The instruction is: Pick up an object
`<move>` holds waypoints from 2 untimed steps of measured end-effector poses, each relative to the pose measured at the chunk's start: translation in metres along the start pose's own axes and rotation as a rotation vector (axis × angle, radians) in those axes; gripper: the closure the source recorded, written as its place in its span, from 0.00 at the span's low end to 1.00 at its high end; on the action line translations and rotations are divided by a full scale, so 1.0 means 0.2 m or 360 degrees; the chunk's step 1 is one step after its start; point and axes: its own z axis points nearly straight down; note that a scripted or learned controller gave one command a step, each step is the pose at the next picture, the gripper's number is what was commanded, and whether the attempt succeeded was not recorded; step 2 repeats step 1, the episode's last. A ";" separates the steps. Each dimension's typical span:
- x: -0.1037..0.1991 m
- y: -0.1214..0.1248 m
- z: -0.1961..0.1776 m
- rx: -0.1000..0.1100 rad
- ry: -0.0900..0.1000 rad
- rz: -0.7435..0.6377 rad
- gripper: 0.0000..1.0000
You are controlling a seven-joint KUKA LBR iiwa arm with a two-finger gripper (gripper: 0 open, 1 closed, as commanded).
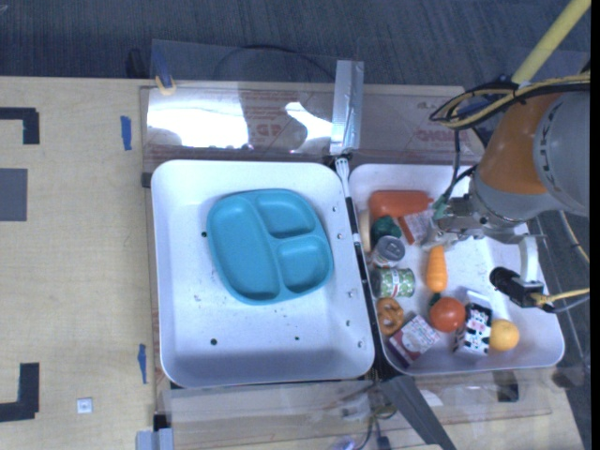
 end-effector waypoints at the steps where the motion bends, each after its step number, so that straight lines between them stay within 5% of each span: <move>1: 0.25 0.10 -0.45 0.0002 0.0007 -0.0223 1.00; 2: 0.25 0.10 -0.45 0.0002 0.0007 -0.0223 1.00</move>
